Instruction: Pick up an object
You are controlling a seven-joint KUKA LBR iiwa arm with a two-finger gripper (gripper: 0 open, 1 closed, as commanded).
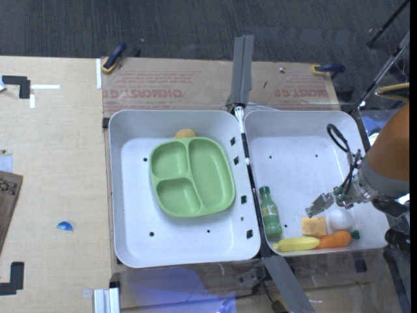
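Observation:
My gripper [319,206] hangs low over the right bin [293,142], just above and to the left of a tan block [313,227] and a white round object [339,221]. Along the bin's front wall lie a yellow banana [297,244] and an orange carrot [335,240]. A green bottle [269,211] lies by the bin's left wall. Nothing is visibly held by the gripper. The arm's orange band [394,150] is at the right edge.
The left bin [130,175] holds a green divided plate [192,176], with a small yellow object [185,134] peeking out behind it. A black cable loop [337,137] hangs over the right bin's far right corner. A grey divider post [242,70] stands between the bins.

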